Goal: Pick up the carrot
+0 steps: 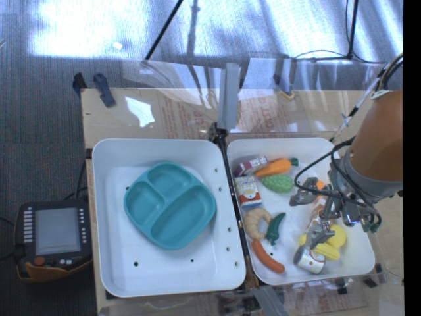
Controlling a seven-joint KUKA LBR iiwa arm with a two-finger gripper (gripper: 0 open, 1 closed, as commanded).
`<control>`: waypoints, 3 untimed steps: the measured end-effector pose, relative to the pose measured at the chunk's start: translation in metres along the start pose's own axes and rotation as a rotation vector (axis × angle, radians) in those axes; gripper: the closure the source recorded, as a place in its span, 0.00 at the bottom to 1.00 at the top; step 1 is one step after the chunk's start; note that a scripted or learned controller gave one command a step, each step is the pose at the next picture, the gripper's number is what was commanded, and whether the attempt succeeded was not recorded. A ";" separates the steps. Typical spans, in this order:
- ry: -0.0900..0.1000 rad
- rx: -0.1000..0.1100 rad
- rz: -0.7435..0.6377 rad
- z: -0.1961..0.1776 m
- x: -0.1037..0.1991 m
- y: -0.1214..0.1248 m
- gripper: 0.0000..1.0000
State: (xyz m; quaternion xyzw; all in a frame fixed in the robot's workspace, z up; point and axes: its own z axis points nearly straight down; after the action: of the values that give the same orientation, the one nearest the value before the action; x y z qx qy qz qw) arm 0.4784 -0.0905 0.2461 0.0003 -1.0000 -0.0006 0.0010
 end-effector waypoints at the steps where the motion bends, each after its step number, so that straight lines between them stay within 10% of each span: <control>1: 0.000 -0.001 -0.171 0.060 -0.088 -0.059 0.00; 3: -0.002 0.000 -0.299 0.158 -0.168 -0.118 0.00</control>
State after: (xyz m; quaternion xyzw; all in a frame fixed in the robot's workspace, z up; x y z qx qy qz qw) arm 0.6457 -0.2084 0.0880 0.1492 -0.9888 -0.0007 -0.0002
